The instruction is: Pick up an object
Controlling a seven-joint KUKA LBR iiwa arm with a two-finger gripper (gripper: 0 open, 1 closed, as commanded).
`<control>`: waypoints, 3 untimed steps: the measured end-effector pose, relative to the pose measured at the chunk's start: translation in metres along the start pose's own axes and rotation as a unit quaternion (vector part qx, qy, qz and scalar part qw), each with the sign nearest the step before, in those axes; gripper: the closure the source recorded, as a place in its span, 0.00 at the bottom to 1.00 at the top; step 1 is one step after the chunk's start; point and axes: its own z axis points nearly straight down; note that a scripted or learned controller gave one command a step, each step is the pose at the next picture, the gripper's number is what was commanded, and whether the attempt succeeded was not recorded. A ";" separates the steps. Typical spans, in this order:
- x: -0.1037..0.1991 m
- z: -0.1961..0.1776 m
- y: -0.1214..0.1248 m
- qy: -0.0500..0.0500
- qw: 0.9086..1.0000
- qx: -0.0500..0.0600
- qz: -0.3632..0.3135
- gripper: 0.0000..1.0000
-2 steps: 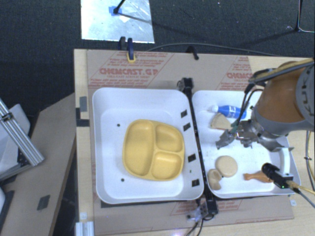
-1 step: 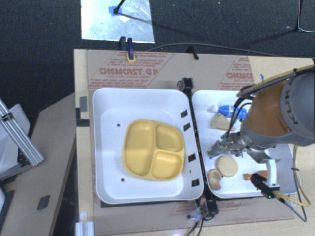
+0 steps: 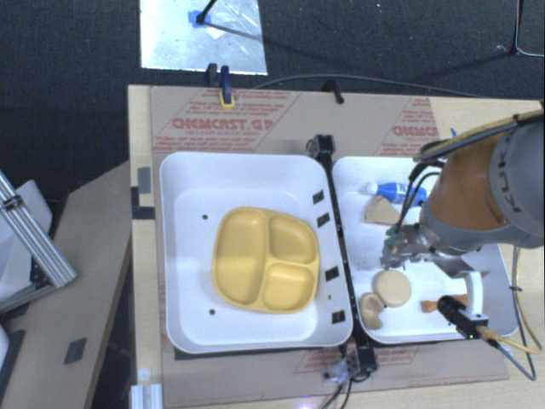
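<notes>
1. Dark carpet surrounds the bench [image 3: 281,118], which is covered by a printed cardboard sheet. A shiny metal sheet [image 3: 200,24] lies on the floor beyond its far edge.
2. Locate the two white bins standing side by side on the bench: the left bin [image 3: 183,228] and the right bin [image 3: 383,162]. Their adjoining rims touch along the middle.
3. Note that the left bin holds a yellow divided plate [image 3: 264,258] with three compartments, lying flat near the bin's centre.
4. Find the candidate objects in the right bin:
   - a blue-and-white item [image 3: 392,192] near the far wall;
   - a tan wedge [image 3: 381,211] just beside it, on the near side;
   - a round tan disc [image 3: 393,288] toward the near wall;
   - a small tan piece [image 3: 371,308] touching or almost touching the disc, in the near left corner;
   - a small orange item [image 3: 428,306] to the right of the disc.
5. Observe the arm [image 3: 468,194] reaching in from the right, over the right bin.
6. Check the gripper [image 3: 398,251]: it sits low in the right bin, between the tan wedge and the round tan disc, just above the disc in the view.
7. Treat the claw's state as unknown. You cannot tell from this angle whether it is wide, narrow or holding anything.
</notes>
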 end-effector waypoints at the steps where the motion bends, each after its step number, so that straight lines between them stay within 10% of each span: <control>1: -0.001 -0.064 0.006 -0.001 1.000 -0.003 -0.001 1.00; 2: -0.002 -0.111 0.008 -0.001 1.000 -0.003 -0.001 1.00; 3: 0.060 -0.105 0.004 0.001 1.000 0.000 -0.004 1.00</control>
